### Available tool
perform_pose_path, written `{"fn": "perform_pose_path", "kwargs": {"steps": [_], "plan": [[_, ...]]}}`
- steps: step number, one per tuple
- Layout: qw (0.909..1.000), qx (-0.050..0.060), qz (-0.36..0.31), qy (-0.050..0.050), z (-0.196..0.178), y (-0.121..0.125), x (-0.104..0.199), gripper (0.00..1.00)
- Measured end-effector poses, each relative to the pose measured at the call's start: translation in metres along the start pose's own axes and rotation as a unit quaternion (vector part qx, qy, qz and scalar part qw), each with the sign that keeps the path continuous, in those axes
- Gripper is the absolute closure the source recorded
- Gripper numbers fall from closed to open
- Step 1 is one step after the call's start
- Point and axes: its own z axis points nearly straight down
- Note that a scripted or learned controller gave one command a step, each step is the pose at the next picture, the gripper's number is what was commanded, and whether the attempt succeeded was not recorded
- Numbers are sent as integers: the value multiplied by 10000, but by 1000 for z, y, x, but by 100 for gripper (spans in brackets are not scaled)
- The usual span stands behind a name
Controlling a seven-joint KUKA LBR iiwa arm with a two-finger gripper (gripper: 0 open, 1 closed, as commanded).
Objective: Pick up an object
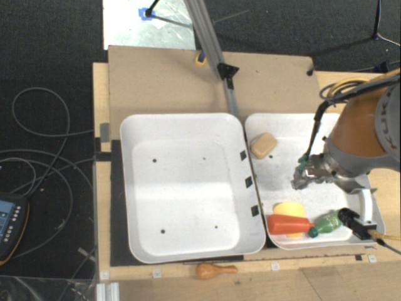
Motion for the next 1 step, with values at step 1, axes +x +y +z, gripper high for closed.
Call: {"fn": "perform_pose_path", "kwargs": {"steps": [1], "plan": [[10000,-7,-13,-1,-49,-7,0,100]]}}
